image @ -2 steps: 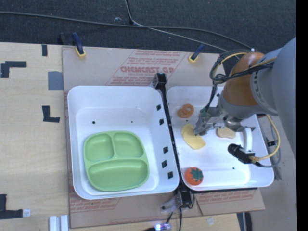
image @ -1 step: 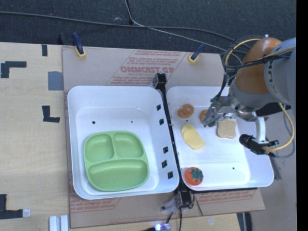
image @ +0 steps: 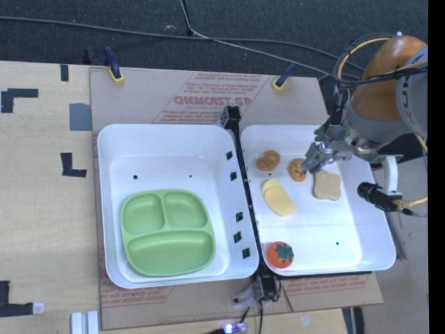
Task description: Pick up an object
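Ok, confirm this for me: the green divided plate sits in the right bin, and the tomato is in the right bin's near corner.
Not quite. The camera view shows the green divided plate in the left bin, not the right one. The tomato is indeed in the right bin's near corner.

A single fixed camera looks down at a slant on the table [image: 42, 207], mounted high enough to take in both white bins side by side. The left bin [image: 111, 152] sits in the centre-left of the frame, the right bin [image: 368, 249] in the centre-right, with a cardboard sheet [image: 201, 96] beneath them. Dark carpet [image: 243, 12] crosses the top of the frame, marking the far side of the scene; the table's near edge runs off the bottom. The arm [image: 386, 75] enters from the upper right, its orange band closest to the lens. The view is mid-range, neither close-up nor wide.
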Motion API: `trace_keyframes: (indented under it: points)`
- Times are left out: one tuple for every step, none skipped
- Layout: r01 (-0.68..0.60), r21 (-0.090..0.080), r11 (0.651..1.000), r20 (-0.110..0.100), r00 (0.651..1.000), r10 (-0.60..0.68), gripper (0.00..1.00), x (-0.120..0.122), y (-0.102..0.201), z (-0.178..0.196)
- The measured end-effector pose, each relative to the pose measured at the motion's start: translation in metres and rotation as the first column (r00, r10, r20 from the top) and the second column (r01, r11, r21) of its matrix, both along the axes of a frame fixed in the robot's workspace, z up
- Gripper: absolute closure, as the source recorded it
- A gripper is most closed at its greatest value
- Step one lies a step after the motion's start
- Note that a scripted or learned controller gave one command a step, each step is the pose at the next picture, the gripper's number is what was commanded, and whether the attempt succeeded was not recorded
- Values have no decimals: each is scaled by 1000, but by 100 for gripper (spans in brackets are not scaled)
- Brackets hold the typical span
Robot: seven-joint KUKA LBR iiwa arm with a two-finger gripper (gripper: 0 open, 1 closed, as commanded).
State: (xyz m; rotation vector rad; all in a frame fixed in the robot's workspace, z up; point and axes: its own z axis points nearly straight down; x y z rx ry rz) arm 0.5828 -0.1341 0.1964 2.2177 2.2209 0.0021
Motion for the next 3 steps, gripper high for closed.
trace_keyframes:
  points:
    - [0, 1, 1000, -2, 1000, 0, 100, 1, 0, 14]
    - [-5, 3, 1000, -6, 1000, 5, 100, -9, 58, 9]
    - [-7, 3, 1000, -4, 1000, 7, 100, -2, 119, 18]
